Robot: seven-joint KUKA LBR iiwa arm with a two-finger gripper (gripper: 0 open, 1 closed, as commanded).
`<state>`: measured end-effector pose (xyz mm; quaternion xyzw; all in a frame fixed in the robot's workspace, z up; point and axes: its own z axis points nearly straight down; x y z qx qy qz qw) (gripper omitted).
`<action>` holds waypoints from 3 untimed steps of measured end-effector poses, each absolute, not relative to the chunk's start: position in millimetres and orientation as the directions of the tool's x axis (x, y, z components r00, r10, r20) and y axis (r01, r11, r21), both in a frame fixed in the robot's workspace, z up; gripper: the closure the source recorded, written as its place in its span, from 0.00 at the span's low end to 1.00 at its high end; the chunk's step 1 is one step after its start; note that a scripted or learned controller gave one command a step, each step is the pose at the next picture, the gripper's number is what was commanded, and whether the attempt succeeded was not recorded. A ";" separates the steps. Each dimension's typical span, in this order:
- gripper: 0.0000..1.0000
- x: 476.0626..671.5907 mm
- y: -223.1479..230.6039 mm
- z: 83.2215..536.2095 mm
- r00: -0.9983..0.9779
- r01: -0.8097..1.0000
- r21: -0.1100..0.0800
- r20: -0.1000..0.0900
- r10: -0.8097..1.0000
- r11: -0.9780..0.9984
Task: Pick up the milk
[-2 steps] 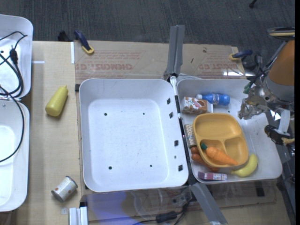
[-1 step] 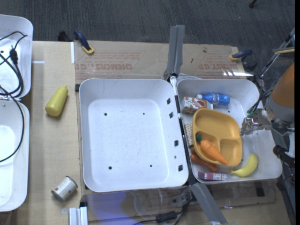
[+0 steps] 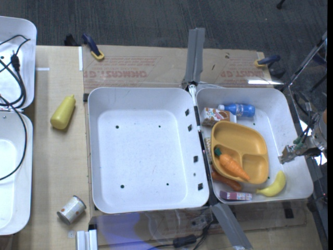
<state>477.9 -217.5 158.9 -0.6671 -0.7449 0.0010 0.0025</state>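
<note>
The milk looks to be the small brown-and-white carton, lying at the back left of the right bin. It touches the far rim of a yellow divided plate. A grey gripper part hangs over the right bin's right side, well to the right of the carton and apart from it. It is small, and wires and struts partly cover it. Nothing shows in its grasp.
A blue bottle lies right of the carton. A carrot rests on the plate, with a banana and a small pink-ended pack near the front wall. The left bin adjoins. A yellow mustard bottle and a can lie on the bench.
</note>
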 end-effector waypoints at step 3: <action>1.00 478.9 -222.1 152.6 -0.674 0.739 0.000 0.002 0.739 0.674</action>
